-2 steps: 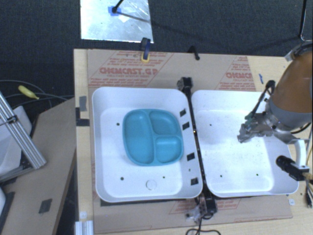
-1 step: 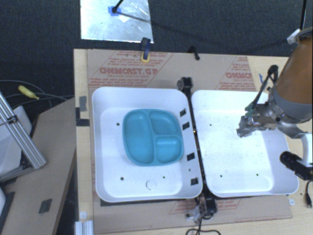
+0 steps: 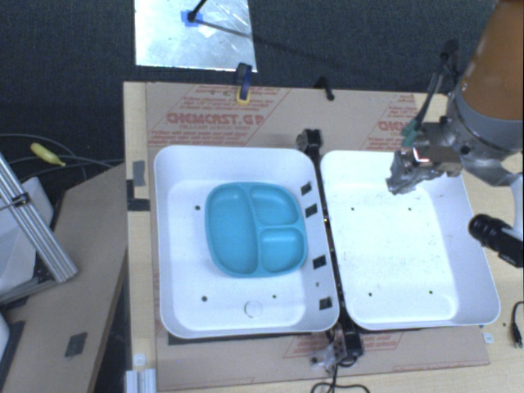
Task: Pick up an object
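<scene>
Robotics lab: cardboard-topped bench, white bins, aluminium framing.

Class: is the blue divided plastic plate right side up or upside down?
Right side up: the blue divided plastic plate shows three open compartments facing upward.

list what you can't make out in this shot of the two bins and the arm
- Gripper, camera view: too small and blurred at its tip to tell how it is set or whether it carries anything.
- Arm: cut off by the top and right edges.
- Blue plate in the left bin: whether its three sections hold anything thin is too fine to tell.
- Right bin: dark specks on its floor, too small to identify.
</scene>
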`<action>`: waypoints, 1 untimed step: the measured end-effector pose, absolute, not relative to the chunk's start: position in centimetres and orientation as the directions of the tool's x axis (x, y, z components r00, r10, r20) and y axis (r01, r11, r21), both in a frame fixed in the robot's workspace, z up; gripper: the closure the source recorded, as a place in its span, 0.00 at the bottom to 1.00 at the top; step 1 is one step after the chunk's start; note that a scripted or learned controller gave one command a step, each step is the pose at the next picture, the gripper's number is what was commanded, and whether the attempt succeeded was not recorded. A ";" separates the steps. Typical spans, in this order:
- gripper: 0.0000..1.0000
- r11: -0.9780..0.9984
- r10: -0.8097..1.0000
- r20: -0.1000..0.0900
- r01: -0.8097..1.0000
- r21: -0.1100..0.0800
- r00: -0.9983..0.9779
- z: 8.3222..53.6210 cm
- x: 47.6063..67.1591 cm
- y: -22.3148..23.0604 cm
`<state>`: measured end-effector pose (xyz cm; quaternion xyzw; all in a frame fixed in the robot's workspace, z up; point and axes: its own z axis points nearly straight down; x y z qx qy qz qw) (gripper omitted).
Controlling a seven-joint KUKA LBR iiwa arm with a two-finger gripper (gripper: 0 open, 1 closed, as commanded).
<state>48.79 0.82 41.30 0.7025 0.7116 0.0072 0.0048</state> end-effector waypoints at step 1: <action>1.00 0.011 1.000 0.002 1.000 0.000 -0.011 38.2 48.6 7.3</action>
